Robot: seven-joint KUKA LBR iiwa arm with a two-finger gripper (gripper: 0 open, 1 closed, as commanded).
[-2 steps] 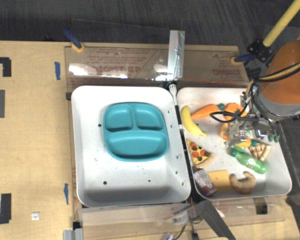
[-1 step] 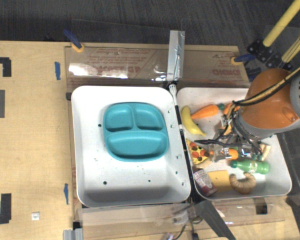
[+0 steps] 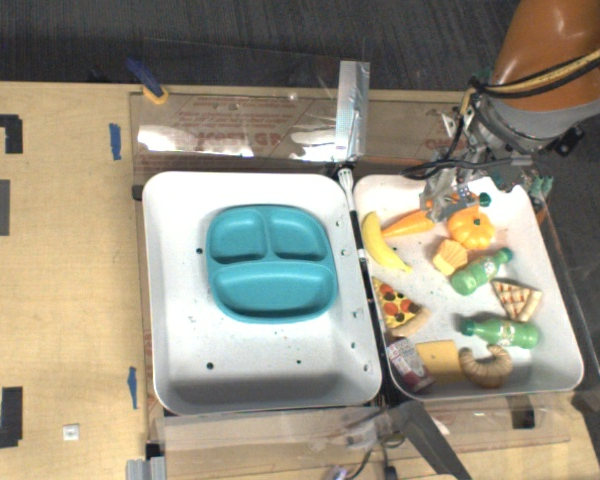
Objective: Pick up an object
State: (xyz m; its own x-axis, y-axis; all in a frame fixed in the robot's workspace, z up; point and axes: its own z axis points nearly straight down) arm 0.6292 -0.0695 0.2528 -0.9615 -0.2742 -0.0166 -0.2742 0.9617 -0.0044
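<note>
The right bin point(image 3: 560, 298) holds several toy foods: a yellow banana point(image 3: 383, 244), an orange carrot point(image 3: 410, 223), an orange pumpkin point(image 3: 472, 228), a yellow corn piece point(image 3: 450, 258), two green bottles point(image 3: 480, 271) point(image 3: 500, 332), a pizza slice point(image 3: 398, 308), a sandwich wedge point(image 3: 517, 299), a yellow block point(image 3: 438, 355), a brown pretzel point(image 3: 487, 366) and a small can point(image 3: 406, 361). My gripper point(image 3: 452, 196) hangs low over the bin's far end, just above the carrot's thick end and beside the pumpkin. Nothing visibly hangs from it.
The left bin point(image 3: 170, 348) bears a teal divided plate point(image 3: 270, 263). A clear plastic sheet point(image 3: 240, 128) and a silver tape strip point(image 3: 352, 108) lie behind the bins. The wooden bench point(image 3: 50, 268) stretches to the left.
</note>
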